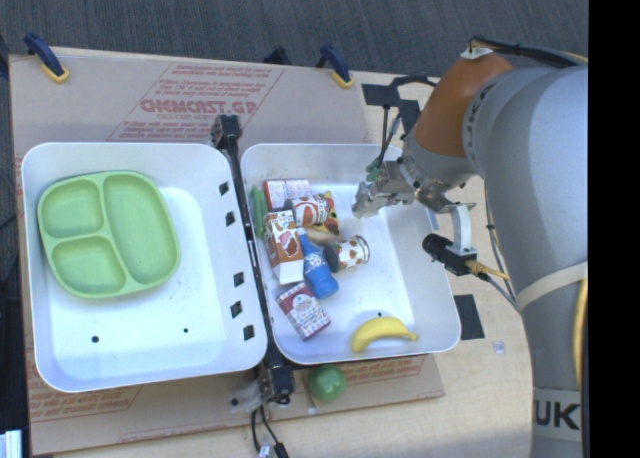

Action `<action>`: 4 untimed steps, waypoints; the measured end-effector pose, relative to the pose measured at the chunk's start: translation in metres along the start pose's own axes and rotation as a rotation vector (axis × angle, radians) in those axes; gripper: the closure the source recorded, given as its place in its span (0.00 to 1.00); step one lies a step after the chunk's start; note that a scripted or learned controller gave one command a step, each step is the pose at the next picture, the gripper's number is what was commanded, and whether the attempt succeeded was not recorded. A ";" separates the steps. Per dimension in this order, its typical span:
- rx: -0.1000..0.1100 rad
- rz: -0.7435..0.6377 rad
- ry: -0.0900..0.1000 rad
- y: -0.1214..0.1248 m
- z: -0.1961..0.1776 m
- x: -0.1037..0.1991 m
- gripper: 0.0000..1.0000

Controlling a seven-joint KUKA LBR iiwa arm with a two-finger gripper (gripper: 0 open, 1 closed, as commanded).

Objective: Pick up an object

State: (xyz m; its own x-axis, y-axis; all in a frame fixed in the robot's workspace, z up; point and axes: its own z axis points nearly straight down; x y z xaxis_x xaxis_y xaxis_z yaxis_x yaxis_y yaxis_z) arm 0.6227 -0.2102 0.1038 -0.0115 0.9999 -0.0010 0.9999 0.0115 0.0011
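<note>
Bins sit side by side on the bench. Left bin (60, 346) holds a green plate (108, 234) with three compartments, lying in its upper left part, well apart from everything else.

Right bin (425, 296) carries the clutter. Along its left wall a heap runs from top to bottom: a small carton (286, 192), a red can (312, 210) touching it, a brown carton (286, 244), a blue cup (318, 274), a second can (351, 252) lying on its side, and a red carton (304, 312) lower down. A banana (382, 333) lies alone near the front wall, apart from the heap. A green ball (325, 382) rests outside the bin, just beyond its front rim.

Farther right, the gripper (368, 198) hangs over the upper right part of this bin, just beside the red can and above the tipped can. Nothing shows between its fingers; whether they are spread or pressed together I cannot tell at this angle.

Any of the heap's things could be the pick, and the nearest are the two cans. That is the risk: the pieces touch and overlap, so a finger coming down may land on a neighbour instead of beside the target, or catch two at once. The tipped can may roll away from a closing pinch. The banana, standing free, looks the safer grasp.
</note>
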 end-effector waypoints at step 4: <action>-0.002 0.006 -0.001 0.015 -0.176 0.014 1.00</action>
State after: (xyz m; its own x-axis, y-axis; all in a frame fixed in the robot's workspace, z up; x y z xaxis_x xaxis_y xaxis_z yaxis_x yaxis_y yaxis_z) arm 0.6373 -0.1954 0.2801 -0.0055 1.0000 -0.0015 1.0000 0.0055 0.0031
